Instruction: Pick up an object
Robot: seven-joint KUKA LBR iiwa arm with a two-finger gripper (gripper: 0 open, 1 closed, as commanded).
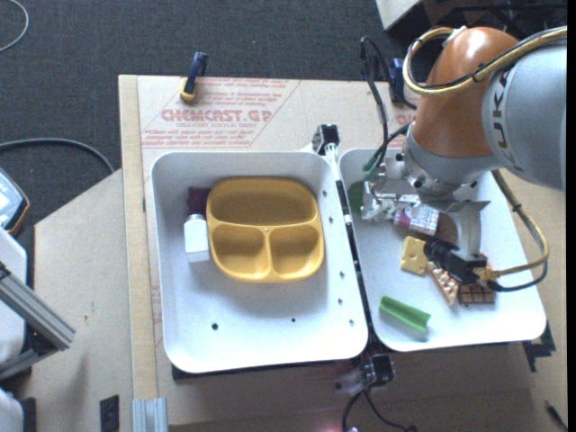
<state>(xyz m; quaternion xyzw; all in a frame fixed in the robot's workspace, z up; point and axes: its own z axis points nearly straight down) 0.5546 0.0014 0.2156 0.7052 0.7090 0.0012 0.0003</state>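
Two shallow white bins sit side by side on a pale board printed with red lettering. The left bin has smooth, rounded walls and a wide stretch of bare floor along its near and left sides. A yellow divided plate with three compartments lies toward its far half, glossy and rounded at the corners. A small white bottle stands touching the plate's left edge, and a dark maroon piece lies just behind the bottle against the plate.

The right bin is more crowded at its far end, where the arm covers much of the floor. Bare floor remains along its near edge and near right corner. A green block, long and flat-sided, lies slantwise near the front. A yellow wedge with holes, like a slice of cheese, sits near the middle. Just right of it lies a brown waffle-textured piece, and a dark green object lies by the left wall.

The arm comes in from the right, its orange band bulging above the grey wrist, bent steeply down into the far part of the right bin. The gripper hangs low over the bin floor just behind the yellow wedge, beside a pinkish item. How it stands, wide or narrow, cannot be made out, and nothing can be seen held in it.

A blue and yellow clamp grips the board's far edge.
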